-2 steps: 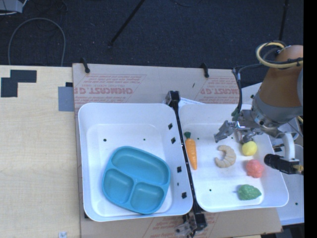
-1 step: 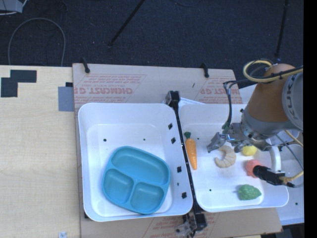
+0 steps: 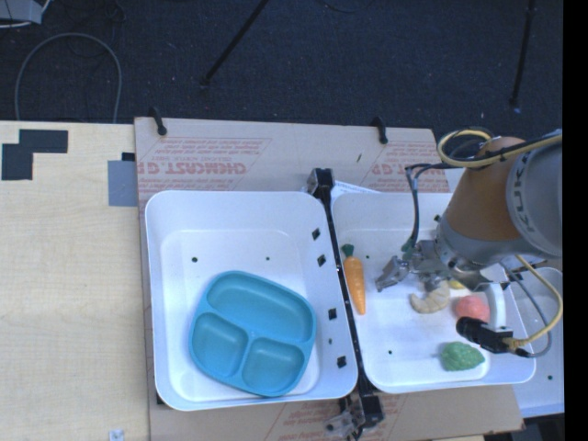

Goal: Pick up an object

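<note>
Robot lab: cabled arm (image 3: 514, 200), 2 bins (image 3: 170, 246), taped cardboard (image 3: 211, 159).

The arm (image 3: 528, 200) was a thick grey cylinder that met a broad orange band (image 3: 482, 200) above the wrist. Yellow and black cables (image 3: 459, 150) looped beside that band, and more yellow cable trailed below it past a black fitting (image 3: 485, 335). Beyond the band sat the gripper (image 3: 397, 274), a small cluster of dull grey metal parts.
</note>
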`<state>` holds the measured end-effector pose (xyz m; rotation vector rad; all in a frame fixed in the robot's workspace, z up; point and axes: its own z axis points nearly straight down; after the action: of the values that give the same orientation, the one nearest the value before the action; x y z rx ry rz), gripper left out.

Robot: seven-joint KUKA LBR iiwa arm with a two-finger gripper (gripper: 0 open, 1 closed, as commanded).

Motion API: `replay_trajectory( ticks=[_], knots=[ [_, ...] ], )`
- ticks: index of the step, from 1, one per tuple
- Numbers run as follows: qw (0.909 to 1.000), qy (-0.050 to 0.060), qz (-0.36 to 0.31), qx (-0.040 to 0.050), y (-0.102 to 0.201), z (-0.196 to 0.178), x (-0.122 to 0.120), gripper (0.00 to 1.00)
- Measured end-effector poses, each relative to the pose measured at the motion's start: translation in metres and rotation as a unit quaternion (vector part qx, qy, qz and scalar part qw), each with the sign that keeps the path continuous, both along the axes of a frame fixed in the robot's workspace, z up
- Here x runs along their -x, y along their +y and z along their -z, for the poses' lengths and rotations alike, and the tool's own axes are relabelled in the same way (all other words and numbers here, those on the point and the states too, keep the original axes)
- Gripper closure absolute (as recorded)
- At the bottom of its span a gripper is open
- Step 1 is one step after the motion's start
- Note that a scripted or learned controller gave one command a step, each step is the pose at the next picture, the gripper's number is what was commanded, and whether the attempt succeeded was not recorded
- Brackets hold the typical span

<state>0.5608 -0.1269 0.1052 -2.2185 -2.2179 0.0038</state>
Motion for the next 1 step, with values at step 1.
replay_trajectory(
  ticks=[1],
  knots=[
    [1.0000, 0.000, 0.003, 0.0001, -0.0013, -0.0114, 0.0005, 1.00]
  ],
)
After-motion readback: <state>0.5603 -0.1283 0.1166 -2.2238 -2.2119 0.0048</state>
